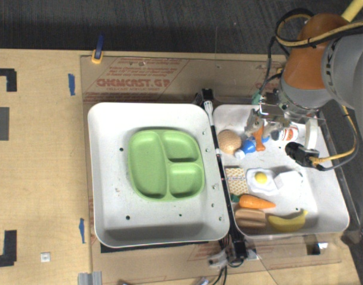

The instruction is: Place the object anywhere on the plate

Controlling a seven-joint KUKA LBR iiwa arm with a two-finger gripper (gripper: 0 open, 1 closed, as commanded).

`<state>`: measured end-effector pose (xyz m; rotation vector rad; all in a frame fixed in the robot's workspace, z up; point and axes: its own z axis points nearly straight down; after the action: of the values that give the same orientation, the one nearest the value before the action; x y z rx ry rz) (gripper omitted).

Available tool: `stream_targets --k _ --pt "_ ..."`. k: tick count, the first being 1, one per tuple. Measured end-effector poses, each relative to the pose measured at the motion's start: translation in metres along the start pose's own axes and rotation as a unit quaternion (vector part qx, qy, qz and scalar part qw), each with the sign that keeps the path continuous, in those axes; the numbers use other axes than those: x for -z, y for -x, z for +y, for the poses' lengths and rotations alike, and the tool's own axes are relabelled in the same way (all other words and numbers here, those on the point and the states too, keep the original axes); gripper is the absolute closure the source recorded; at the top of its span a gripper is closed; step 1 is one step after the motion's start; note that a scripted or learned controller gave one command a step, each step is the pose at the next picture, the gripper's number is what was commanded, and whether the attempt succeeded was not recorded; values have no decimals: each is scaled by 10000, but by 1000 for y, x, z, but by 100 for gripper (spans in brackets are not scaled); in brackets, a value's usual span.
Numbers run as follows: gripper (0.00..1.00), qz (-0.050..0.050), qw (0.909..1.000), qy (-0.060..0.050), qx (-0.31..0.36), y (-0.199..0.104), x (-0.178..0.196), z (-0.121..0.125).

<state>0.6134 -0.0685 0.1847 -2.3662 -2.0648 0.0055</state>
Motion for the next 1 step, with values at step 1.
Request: stream_targets --k 1 --pt "100 39 10000 27 28 -133 42 3"
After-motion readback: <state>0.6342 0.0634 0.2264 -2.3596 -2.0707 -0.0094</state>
